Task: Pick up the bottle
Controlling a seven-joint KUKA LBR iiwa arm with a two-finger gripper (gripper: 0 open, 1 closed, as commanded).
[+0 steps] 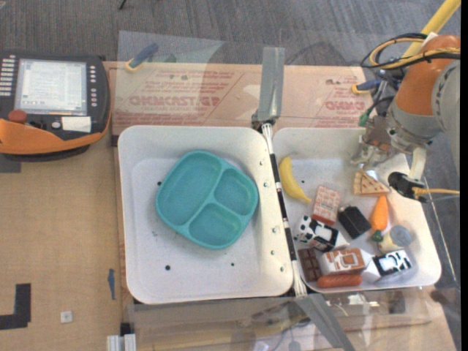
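Observation:
A small white bottle-like item with a brown label [345, 259] lies on its side near the front of the right bin [431, 269], among other toys. My gripper [371, 155] hangs over the back right part of that bin, just above a toast wedge [369, 185]. It is well behind the bottle and apart from it. The grey arm with its orange band [424, 79] reaches in from the right.
Around the bottle lie a chocolate bar [310, 264], a red sausage [338, 280], a black-and-white piece [393, 263] and a cow-patterned block [316, 231]. A banana [292, 181], a carrot [380, 212] and a black block [353, 221] lie further back. The left bin holds a teal divided plate [207, 198].

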